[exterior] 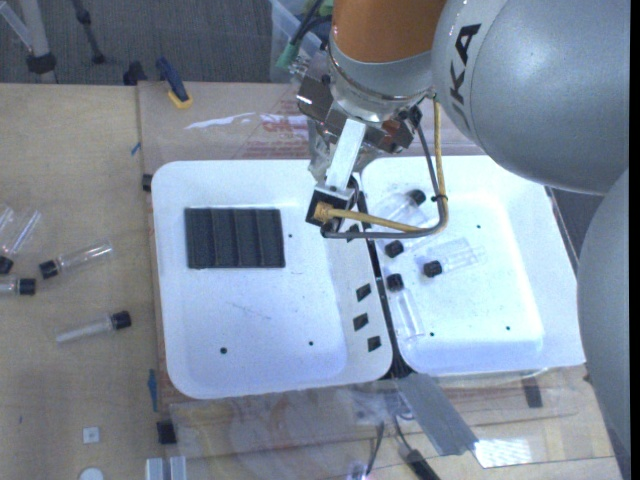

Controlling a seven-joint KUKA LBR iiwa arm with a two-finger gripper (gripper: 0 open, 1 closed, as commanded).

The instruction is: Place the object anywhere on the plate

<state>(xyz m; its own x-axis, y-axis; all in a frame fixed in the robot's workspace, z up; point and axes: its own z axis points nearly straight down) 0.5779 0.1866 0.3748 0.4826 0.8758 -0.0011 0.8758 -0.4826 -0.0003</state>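
Note:
A black ribbed plate point(235, 238) lies flat in the left white bin point(200, 368), toward its upper left. Several clear tubes with black caps lie in the right bin point(520, 338): one point(415, 198) near the top, one point(432, 266) in the middle, two point(393, 251) point(395, 282) by the left wall, plus a clear tube point(463, 253). My gripper point(345, 133) hangs over the upper part of the wall between the two bins, mostly hidden under the wrist and its orange band. Nothing shows held in it.
Loose capped tubes point(80, 258) point(95, 325) lie on the wooden bench left of the bins. Small black clips point(362, 320) line the seam between the bins. The large grey arm point(540, 68) covers the upper right. A clear container point(295, 8) stands behind the bins.

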